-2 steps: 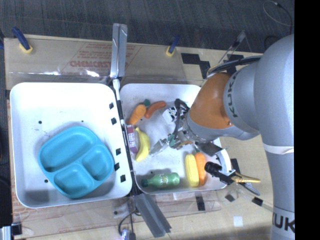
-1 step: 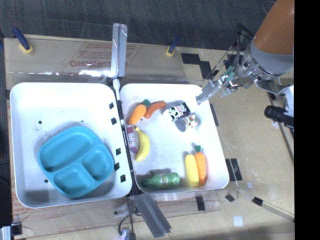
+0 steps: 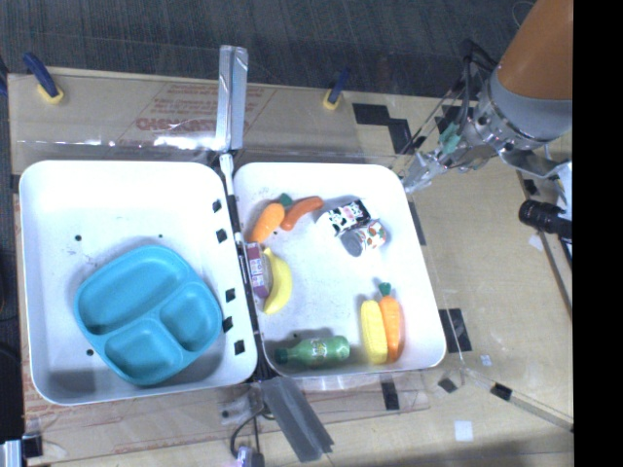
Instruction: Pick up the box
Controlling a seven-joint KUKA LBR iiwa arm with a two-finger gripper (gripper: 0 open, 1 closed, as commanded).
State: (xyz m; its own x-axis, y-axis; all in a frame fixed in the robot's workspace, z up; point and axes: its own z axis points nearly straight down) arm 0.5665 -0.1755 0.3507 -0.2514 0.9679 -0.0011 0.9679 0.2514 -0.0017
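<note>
The box [image 3: 346, 214] is small, with a black-and-white cow pattern. It lies in the upper middle of the right bin [image 3: 414, 261]. A small patterned cup [image 3: 365, 238] lies tipped against its lower right side. My gripper [image 3: 416, 175] hangs over the bin's upper right corner, above and to the right of the box and apart from it. Nothing shows in the gripper. The grey arm with its orange band [image 3: 540, 27] reaches in from the top right.
The right bin also holds two orange carrot-like pieces [image 3: 282, 216], a banana [image 3: 277, 282], a purple bar [image 3: 257, 269], a green bottle [image 3: 313, 350], a yellow corn [image 3: 373, 331] and a carrot [image 3: 390, 321]. A blue divided plate [image 3: 146, 311] lies in the left bin [image 3: 49, 212].
</note>
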